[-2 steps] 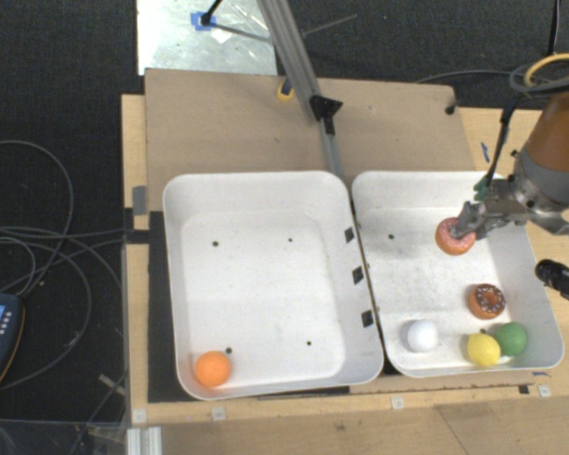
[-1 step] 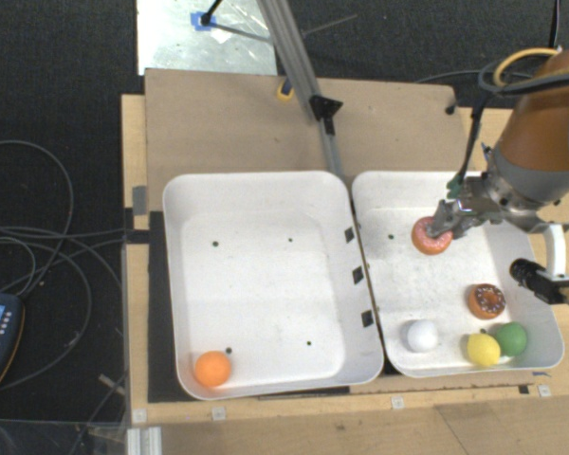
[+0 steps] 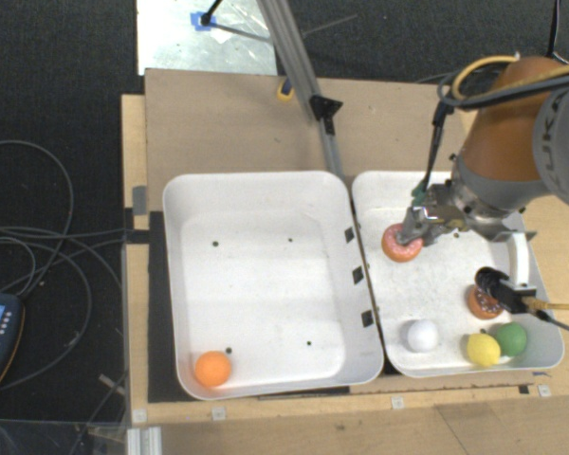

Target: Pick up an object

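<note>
Arm reaches for the pink donut
The end effector sits on the pink donut near the right bin's left edge; I cannot tell its grip; the donut may slip away.

Gripper: down on the pink doughnut, right bin
Right bin front: white ball, lemon, green ball, chocolate doughnut
Left bin: orange, front corner

light: bright, even | shadows: soft | focus: slightly soft, grainy

Open floor across the left bin — orange ball alone in its corner.
</note>
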`<action>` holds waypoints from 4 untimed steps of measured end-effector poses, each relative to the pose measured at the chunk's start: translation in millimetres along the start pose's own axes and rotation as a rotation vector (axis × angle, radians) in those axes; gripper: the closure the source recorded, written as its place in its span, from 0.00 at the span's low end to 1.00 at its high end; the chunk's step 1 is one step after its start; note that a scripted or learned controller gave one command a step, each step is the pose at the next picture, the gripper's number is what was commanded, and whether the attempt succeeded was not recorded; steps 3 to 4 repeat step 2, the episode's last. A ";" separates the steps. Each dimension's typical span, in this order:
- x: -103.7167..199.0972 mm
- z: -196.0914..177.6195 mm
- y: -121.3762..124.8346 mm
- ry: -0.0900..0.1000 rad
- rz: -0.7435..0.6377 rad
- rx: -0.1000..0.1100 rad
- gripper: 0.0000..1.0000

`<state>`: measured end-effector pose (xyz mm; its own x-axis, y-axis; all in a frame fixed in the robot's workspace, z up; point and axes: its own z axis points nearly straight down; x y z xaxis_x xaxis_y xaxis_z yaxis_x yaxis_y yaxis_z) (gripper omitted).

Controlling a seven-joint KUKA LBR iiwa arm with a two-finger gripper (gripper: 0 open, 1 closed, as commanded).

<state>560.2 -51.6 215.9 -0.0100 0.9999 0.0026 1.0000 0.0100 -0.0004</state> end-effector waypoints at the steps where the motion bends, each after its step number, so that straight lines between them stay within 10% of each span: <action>1: 58.3 -0.1 -11.1 0.000 -0.001 0.000 1.00; 2: 119.8 2.0 -14.6 0.001 -0.002 0.000 1.00; 4: 119.8 2.0 -14.6 0.001 -0.002 0.000 1.00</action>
